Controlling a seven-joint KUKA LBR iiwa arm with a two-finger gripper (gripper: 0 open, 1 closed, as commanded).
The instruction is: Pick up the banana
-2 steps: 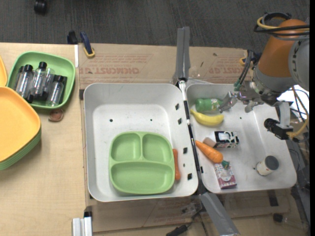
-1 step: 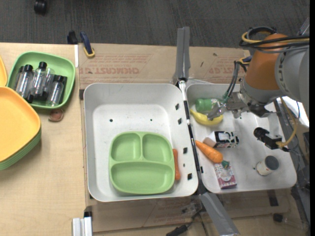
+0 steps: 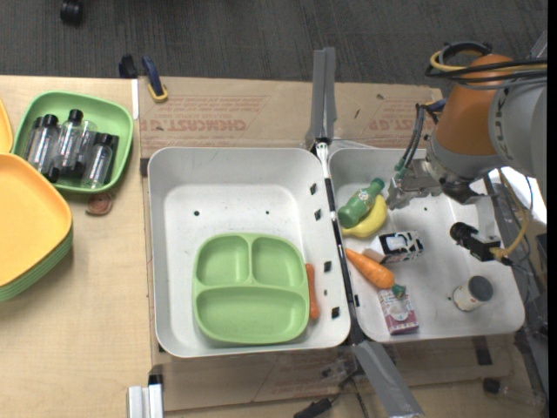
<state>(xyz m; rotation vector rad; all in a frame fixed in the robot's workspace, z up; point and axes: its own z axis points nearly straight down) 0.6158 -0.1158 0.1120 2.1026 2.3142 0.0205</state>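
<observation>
The yellow banana lies near the left wall of the right bin, with a green bottle resting across its upper end. My gripper hangs just above and to the right of the banana, close to the bottle's cap. Nothing shows between the gripper and the banana, which lies flat on the bin floor.
The right bin also holds a black-and-white toy car, a carrot, a pink packet and a small grey cup. The left bin holds a green divided plate and an orange stick.
</observation>
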